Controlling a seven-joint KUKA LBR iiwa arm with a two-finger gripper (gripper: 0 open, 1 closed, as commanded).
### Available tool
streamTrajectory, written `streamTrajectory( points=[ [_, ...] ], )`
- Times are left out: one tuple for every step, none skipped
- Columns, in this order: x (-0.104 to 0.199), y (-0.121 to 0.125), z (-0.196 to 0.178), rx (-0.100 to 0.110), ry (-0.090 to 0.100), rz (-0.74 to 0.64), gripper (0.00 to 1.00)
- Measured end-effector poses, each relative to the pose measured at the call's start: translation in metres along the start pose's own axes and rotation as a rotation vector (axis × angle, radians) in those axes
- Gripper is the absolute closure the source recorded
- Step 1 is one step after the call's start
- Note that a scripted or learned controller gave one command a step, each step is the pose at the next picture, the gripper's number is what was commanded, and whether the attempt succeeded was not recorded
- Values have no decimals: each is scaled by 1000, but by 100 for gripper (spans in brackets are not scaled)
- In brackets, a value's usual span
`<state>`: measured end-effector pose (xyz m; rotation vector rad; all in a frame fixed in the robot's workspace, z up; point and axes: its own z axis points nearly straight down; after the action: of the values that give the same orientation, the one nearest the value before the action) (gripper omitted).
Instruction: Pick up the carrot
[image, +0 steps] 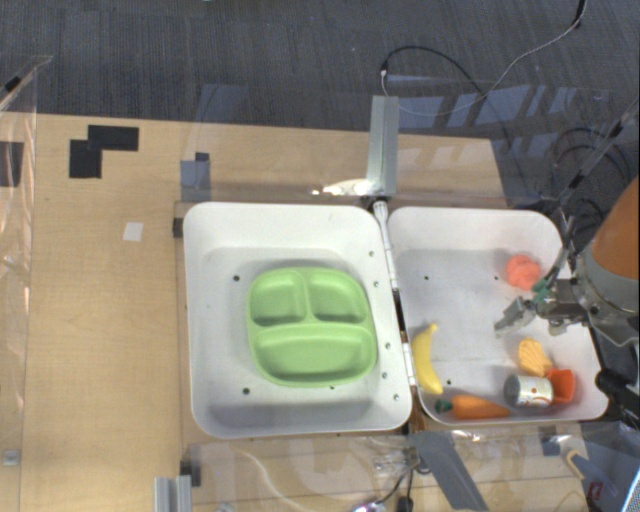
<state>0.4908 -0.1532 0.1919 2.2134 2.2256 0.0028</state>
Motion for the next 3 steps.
streamTrajectory(
  points=[
    [-52,0,30,-1,0,-166,0],
    [-53,0,102,-10,-6,-593,0],
    [-52,2,90,-15,-6,-593,100]
  ],
)
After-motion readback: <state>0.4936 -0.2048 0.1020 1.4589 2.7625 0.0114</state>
